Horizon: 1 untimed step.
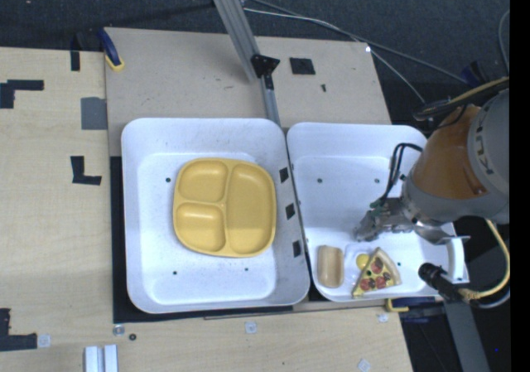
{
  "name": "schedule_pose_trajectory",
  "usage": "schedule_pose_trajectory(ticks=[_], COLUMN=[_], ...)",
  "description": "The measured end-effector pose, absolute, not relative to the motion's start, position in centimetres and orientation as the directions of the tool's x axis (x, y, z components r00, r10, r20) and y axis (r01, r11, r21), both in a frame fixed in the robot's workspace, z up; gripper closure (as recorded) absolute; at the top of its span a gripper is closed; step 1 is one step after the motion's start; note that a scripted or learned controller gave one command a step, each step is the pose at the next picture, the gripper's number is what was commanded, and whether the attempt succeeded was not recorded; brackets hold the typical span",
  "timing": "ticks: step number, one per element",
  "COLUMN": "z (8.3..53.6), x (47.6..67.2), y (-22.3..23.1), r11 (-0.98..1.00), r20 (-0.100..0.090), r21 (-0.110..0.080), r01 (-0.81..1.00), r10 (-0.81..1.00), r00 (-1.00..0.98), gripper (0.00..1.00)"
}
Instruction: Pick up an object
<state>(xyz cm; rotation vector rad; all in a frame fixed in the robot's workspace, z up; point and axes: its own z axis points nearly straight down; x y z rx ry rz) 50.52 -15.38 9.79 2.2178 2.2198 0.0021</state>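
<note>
In the right bin (339, 147) a tan bread-like piece (330, 266) lies near the front wall. Beside it on the right rests a toy pizza slice (376, 272) with red toppings. My gripper (370, 225) hangs low over the right bin, just above and behind the pizza slice, on the grey arm with its orange band (443, 165). Nothing shows between its tips. A yellow divided plate (224, 206) sits in the middle of the left bin (149, 155).
A slanted metal pole (240, 22) rises from behind the seam between the bins. Cables run across the dark floor at the back and loop near the arm's base at the right. Black tape marks dot the wooden bench.
</note>
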Motion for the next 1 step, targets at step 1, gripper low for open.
schedule_pose_trajectory(ticks=[1], z=[14.02], x=[50.28], y=[-15.09], r11=[0.001], r20=[0.000], r21=[0.001], r01=[1.000], r10=[1.000], r00=[-0.001], gripper=[1.00])
